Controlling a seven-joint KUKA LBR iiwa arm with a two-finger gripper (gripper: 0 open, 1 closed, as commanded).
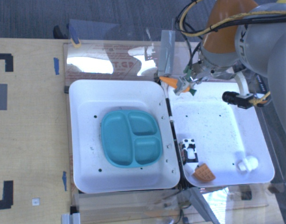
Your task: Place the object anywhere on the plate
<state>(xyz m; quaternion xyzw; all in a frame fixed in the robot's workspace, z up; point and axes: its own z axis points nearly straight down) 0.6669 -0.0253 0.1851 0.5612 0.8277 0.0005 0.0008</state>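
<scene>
A teal divided plate (131, 137) lies in the middle of the left bin (82, 101). My gripper (183, 85) hangs over the back left corner of the right bin (226, 125), close to the wall between the bins. It is shut on a small orange toy carrot (168, 81). The carrot's orange end sticks out to the left of the fingers and its green tip (193, 91) to the right. The carrot is held behind and to the right of the plate, above the bin's rim.
In the right bin lie a black-and-white object (189, 151) by the left wall, an orange waffle-like piece (204, 173) at the front, and a small white object (247, 164) at the front right. The arm (236, 27) with its cables covers the back right.
</scene>
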